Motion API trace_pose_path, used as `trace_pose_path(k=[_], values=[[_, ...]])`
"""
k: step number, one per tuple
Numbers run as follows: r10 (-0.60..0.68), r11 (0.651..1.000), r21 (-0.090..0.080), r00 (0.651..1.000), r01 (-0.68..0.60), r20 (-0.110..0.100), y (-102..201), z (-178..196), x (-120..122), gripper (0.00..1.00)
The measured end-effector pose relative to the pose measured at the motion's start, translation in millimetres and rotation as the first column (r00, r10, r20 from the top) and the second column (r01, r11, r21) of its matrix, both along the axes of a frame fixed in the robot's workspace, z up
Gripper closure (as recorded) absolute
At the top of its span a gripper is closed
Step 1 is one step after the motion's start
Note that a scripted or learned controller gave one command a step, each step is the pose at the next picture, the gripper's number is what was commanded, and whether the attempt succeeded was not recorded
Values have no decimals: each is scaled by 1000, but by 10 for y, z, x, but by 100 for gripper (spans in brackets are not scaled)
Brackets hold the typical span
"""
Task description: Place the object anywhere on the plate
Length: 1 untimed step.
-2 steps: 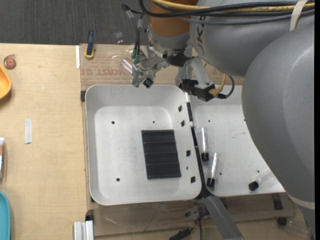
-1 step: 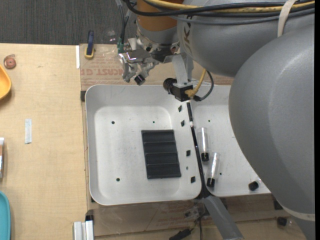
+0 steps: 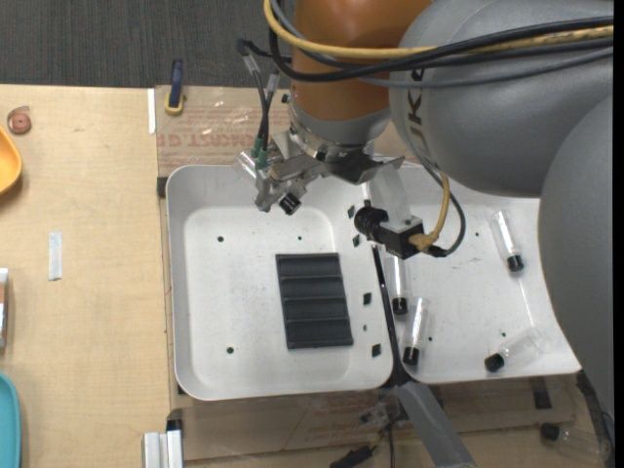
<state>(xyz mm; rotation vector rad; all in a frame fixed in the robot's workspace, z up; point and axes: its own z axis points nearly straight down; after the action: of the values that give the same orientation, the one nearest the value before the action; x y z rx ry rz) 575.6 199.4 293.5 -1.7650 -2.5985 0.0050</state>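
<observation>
My arm: I am reaching in from the right, my grey body and orange band hanging over the far edge of the left shallow white bin (image 3: pixel 195 291).

My gripper (image 3: pixel 292 178): it is hovering above the far edge of the left bin, near the middle of that edge; my own wrist hardware is covering the business end, so I cannot tell how wide it is standing or whether it is carrying anything.

The plate: I am taking the dark ribbed rectangular plate (image 3: pixel 314 300) to be it; it is lying flat on the left bin's floor, towards the near right corner, long side running far to near.

The object: I am judging it to be one of the small clear tubes with black caps in the right shallow white bin (image 3: pixel 468 261). One tube (image 3: pixel 506 239) is lying near the far right corner, one (image 3: pixel 413 331) near the near left corner beside the divider, and one (image 3: pixel 512 349) by the near right edge.

Progress: nothing is resting on the plate, so the placing is not yet done.

Remaining: I am judging that a tube must be carried across the divider and set down on the ribbed surface.
</observation>
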Motion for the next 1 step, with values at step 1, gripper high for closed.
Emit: trace_pose_path(k=[1], values=[[177, 984, 0, 984, -177, -2, -15, 27, -259, 100]])
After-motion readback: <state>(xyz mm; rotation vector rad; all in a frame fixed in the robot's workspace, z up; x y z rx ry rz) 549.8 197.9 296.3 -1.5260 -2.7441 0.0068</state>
